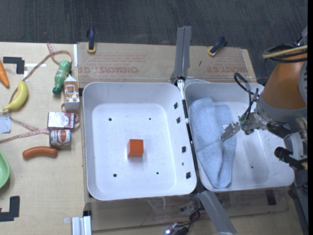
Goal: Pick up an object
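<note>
An orange cube (136, 148) rests on the floor of the left bin (98, 131), near its middle. A pale blue towel (211, 141) lies crumpled along the left side of the right bin (264, 165). My gripper (229, 132) reaches in from the right and hangs low at the towel's right edge, pointing left and down. Nothing shows in its grasp. The cube is far to its left, across the wall between the bins.
Toy foods lie on the bench to the left of the bins: a banana (17, 97), a green bottle (61, 76), a small carton (71, 93), a can (60, 137) and a sausage (40, 152). A grey post (183, 53) stands behind the bins' shared wall.
</note>
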